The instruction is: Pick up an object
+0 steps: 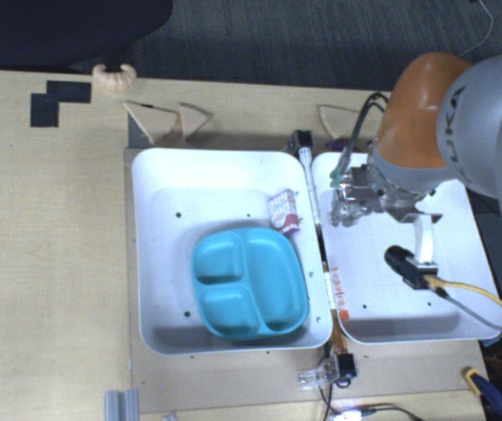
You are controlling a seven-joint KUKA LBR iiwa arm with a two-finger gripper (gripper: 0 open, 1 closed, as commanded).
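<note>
A light blue divided plate [249, 281] lies in the left bin [159, 235], toward its front right. A small red and white packet [284, 210] rests just behind the plate, near the wall between the bins. My gripper [346, 207] hangs over the back left part of the right bin [462, 235], close to the dividing wall. It points down, and I see nothing held in it. The grey arm and orange band hide the back of the right bin.
A thin white and black pen-like thing [307, 169] lies along the rim between the two bins at the back. The bench around the bins is pale wood, with cables at the front right.
</note>
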